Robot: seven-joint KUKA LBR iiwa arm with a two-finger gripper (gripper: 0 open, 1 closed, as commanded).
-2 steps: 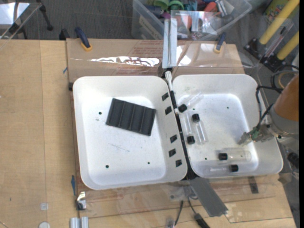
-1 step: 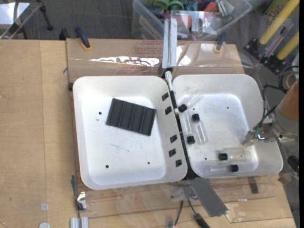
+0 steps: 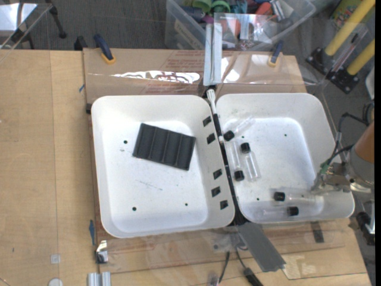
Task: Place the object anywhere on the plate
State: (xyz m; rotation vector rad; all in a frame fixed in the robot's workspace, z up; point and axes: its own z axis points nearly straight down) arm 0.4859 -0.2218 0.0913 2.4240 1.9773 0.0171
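**My gripper at the right bin's near right corner**

My gripper is hanging low over the right bin, close to its right wall, with my arm coming in from the right edge. I cannot tell whether it is released or clenched; the view is too blurred there, and I am seeing nothing clearly held in it.

Just left of my gripper, two clear tubes with black caps are lying along the bin's near wall. Further left, a clear vial is lying on the bin floor, and another clear vial is resting near the divide between the bins.

The dark ribbed plate is lying flat and slightly tilted in the left bin, well apart from my gripper and the tubes.

Both bins are sitting on a wooden bench, over a taped cardboard sheet. Behind them, a clear tub of coloured toys is standing on grey carpet.
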